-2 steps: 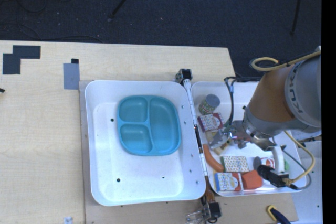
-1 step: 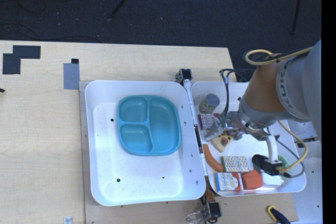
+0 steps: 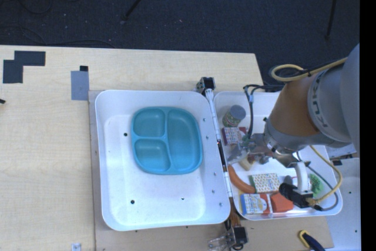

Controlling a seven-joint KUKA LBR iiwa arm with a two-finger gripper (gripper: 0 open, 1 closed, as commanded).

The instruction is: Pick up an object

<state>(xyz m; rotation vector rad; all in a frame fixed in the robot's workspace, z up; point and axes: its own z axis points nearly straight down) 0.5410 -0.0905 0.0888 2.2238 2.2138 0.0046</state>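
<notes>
My gripper (image 3: 254, 150) was low in right bin (image 3: 335, 208), amid clutter; could not tell its state. Orange carrot-like piece (image 3: 241, 180) lay just below gripper, patterned packet (image 3: 265, 181) beside it. Risk, I judged: crowded items, snagging neighbour or closing on nothing.

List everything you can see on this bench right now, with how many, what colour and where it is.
Bins: two, white, side by side on the bench.
Divided plate: one, teal, in the left bin.
Small objects: several, mixed colours, crowded in the right bin; exact count unclear.
Long item: one, orange, near the right bin's left wall.
Printed packets: at least two, in the right bin's front part.
Bench: one, light wood.
Arm: one, grey with orange band, over the right bin.
</notes>
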